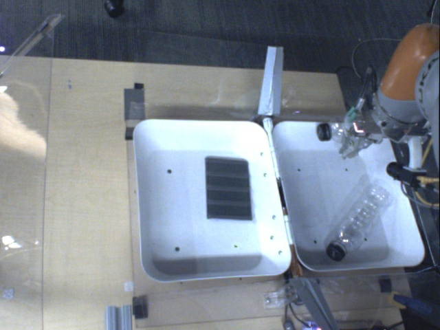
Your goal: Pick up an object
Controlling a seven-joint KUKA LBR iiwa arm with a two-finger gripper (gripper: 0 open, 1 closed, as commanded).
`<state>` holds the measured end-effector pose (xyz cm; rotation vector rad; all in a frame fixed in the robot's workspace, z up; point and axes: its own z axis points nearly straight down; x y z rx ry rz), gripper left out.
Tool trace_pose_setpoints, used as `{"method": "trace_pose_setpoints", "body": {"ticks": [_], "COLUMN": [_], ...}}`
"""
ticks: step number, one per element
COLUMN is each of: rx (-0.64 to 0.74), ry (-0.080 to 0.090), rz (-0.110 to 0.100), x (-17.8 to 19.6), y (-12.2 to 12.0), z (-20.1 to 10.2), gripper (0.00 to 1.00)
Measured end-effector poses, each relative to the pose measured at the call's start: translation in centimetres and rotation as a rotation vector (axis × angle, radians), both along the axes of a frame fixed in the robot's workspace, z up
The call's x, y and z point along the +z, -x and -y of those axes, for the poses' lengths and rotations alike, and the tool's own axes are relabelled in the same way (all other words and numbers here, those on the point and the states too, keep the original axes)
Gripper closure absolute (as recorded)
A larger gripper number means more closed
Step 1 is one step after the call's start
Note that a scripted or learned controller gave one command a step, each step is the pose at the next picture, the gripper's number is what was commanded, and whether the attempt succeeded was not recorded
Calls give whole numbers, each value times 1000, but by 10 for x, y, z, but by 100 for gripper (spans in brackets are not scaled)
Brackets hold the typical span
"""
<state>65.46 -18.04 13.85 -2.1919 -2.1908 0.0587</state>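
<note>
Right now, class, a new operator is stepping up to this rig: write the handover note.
Pincer: above the right bin's far end, nothing seen in it; whether open or shut cannot be judged.
Things: a clear plastic bottle with a dark cap lies slantwise in the right bin; a dark ribbed block lies flat mid left bin.
Done: nothing lifted.
Left: grasp and raise one object; the bottle seems nearer.

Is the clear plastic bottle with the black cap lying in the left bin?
No, the clear plastic bottle lies tilted in the right white bin, while the left white bin holds a dark ribbed rectangular block.
</note>
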Motion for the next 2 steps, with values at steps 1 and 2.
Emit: {"method": "trace_pose_setpoints", "body": {"ticks": [1,2], "rx": [1,127], "ry": [0,0], "rz": [0,65], "x": [0,-51], "y": [0,47], "z": [0,-46], "gripper": [0,0]}}
